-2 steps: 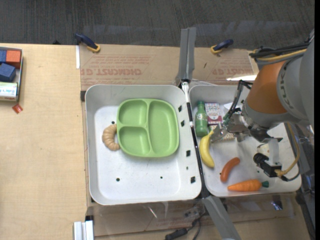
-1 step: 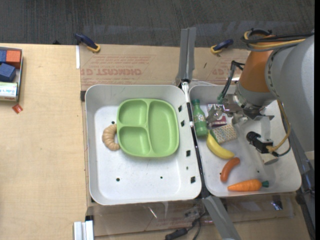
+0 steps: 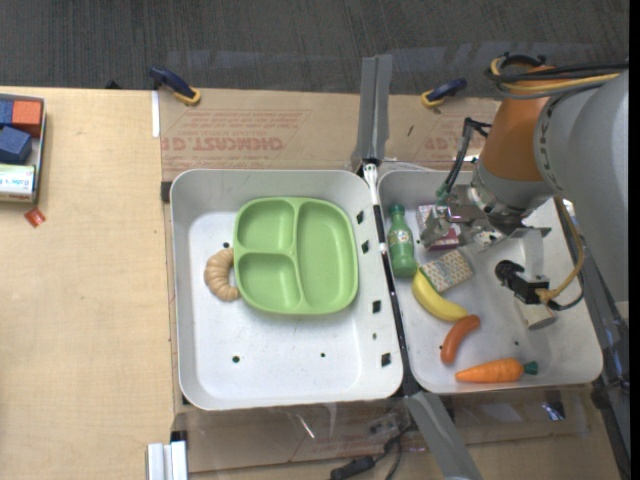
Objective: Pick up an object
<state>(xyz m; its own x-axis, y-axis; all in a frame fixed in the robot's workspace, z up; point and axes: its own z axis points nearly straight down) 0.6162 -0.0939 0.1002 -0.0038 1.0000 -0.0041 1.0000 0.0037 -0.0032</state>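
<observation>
Two shallow white bins are seen side by side on the worktop, the left bin (image 3: pixel 195 368) and the right bin (image 3: pixel 570 363). In the left bin a green divided plate (image 3: pixel 297 255) is laid toward the far edge, with a tan croissant-like piece (image 3: pixel 220 274) touching its left rim. In the right bin a green bottle (image 3: pixel 401 240) is laid along the left wall; a banana (image 3: pixel 439 299) is placed just below it, a small red sausage (image 3: pixel 459 337) beside the banana's lower end, and a carrot (image 3: pixel 491 371) near the bin's near edge. A patterned packet (image 3: pixel 447 268) is seen just beside the banana's upper end, and what may be a pink-and-white wrapper (image 3: pixel 437 223) lies under the gripper (image 3: pixel 462 230). The gripper is lowered over the far part of the right bin. Whether anything is held there cannot be told.
</observation>
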